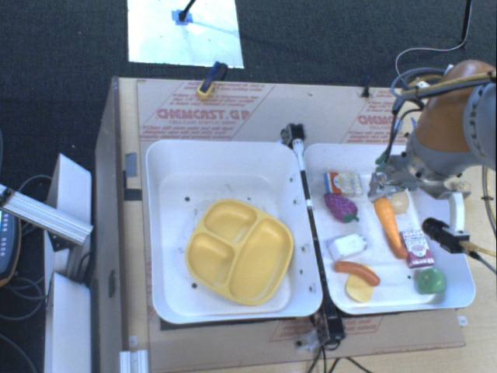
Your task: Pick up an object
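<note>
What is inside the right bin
The right bin holds a carrot, grapes, a sausage, a white block, a small carton and a green ball. The gripper covers part of the back.

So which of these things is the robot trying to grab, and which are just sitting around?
For the job:
gripper
carrot
grapes
hot dog
white block
small carton
green ball
right bin

Just lying about:
yellow divided plate
left bin
yellow-tipped tool on the cardboard
white sheet on the floor
</note>
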You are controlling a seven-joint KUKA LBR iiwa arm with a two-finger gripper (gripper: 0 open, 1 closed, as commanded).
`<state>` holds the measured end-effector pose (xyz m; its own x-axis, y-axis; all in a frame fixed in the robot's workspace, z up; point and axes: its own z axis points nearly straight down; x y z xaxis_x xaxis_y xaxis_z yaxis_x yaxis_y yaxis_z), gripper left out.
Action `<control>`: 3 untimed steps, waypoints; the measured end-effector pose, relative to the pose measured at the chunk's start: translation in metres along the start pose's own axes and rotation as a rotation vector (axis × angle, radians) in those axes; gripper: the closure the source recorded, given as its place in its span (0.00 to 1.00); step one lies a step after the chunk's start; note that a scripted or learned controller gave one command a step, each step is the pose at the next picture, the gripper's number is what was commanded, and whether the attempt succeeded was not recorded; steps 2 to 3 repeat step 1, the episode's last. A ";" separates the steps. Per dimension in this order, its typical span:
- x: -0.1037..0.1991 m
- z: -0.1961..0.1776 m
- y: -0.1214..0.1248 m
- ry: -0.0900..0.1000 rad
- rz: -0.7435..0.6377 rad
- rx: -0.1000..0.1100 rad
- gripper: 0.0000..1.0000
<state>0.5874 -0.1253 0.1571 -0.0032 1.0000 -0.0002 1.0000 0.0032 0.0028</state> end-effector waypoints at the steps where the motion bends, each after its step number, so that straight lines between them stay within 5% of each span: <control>1: 0.071 -0.056 0.040 0.001 -0.002 -0.001 1.00; 3: 0.071 -0.056 0.040 0.001 -0.002 -0.001 1.00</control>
